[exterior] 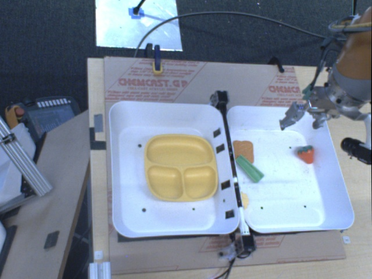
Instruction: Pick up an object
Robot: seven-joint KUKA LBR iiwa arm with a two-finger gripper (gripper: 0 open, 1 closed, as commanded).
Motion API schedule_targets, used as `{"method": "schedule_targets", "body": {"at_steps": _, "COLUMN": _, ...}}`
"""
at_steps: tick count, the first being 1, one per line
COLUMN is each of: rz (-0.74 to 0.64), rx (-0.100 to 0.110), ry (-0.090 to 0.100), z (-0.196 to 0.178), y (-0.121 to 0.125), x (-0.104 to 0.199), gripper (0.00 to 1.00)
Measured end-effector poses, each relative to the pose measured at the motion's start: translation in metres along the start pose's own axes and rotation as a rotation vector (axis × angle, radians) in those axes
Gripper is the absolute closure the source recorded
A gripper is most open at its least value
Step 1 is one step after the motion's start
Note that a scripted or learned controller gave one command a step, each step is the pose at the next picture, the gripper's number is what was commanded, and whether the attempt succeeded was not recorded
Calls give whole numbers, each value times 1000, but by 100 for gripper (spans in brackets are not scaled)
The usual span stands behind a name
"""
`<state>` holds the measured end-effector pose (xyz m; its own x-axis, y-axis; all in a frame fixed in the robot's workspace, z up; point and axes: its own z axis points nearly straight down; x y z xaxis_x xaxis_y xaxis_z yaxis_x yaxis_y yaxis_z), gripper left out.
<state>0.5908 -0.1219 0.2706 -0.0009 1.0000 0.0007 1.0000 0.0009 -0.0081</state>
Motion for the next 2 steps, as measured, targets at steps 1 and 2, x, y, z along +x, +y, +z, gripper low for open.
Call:
{"method": "schedule_targets", "body": {"at_steps": 1, "rz": -2, "rx": -10, "ry": -1, "z": -6, "y": 2, "x": 0, "gripper": 0}}
{"method": "schedule_targets", "body": {"at_steps": 2, "rz": 0, "rx": -5, "ry": -1, "z": 45, "y": -8, "x": -2, "gripper": 0}}
